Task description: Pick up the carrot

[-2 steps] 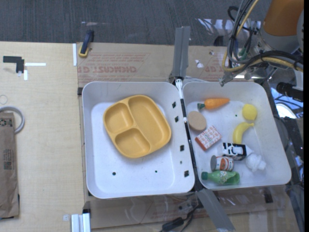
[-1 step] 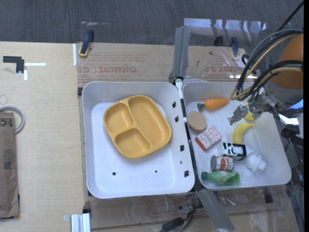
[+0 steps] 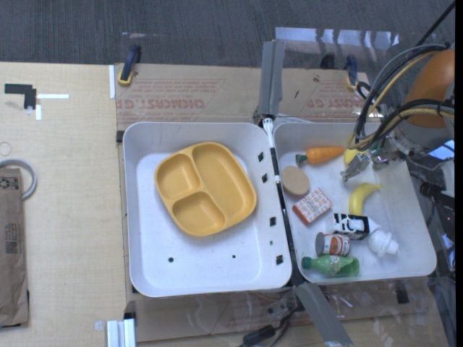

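Grey metal pincer [image 3: 356, 166] hanging low over the far end of the right bin [image 3: 412, 266], reaching in from the right under a tangle of black and yellow cables [image 3: 383, 100]; too small and blurred to tell whether apart or together, nothing visibly between. Orange carrot [image 3: 323, 154] lying just to its left on the bin floor, near the far wall, pointing left with green tip at that end. Yellow banana [image 3: 364, 192] just below the pincer. Round tan disc [image 3: 294, 180] and red-and-white box [image 3: 312, 207] further left, near the divider. Towards the near wall: black-and-white item [image 3: 352, 224], small can [image 3: 334, 245], white bottle [image 3: 383, 242], green bottle [image 3: 330, 266] lying on its side. Left bin [image 3: 145, 266] alongside, touching at the shared rim, holding a yellow three-compartment plate [image 3: 206, 188]. Pale wooden worktop [image 3: 58, 194] beyond, with a brown paper bag [image 3: 12, 251] at the left edge.
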### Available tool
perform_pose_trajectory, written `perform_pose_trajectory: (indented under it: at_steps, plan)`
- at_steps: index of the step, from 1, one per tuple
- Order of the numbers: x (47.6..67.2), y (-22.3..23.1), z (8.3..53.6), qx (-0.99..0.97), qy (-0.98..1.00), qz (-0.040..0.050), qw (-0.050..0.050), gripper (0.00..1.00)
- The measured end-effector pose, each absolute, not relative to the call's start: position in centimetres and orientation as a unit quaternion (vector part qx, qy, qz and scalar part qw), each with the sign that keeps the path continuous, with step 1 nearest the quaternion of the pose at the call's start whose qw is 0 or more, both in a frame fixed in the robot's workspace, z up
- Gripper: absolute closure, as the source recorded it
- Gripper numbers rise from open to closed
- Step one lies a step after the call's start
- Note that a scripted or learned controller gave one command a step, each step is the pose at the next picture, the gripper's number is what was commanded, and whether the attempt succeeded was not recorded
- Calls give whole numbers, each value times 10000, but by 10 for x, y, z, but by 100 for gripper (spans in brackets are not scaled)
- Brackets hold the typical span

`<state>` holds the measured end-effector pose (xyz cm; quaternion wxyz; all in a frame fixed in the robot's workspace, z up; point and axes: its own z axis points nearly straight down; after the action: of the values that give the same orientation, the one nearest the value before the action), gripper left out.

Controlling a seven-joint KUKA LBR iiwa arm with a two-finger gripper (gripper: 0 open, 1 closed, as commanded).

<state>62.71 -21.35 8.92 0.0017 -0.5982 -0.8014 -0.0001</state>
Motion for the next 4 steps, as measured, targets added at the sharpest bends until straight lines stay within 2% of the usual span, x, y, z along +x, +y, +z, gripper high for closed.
perform_pose_trajectory:
  at_steps: [1,2,3,4]
  plan:
    - [649,-176,177,-5757,-8176,8,-3,0]
    - [659,-157,149,-4699,-8827,7,2,0]
    - [660,-126,153,-4396,-8982,7,-2,0]
    - [644,-145,190,-3937,-9192,7,-6,0]
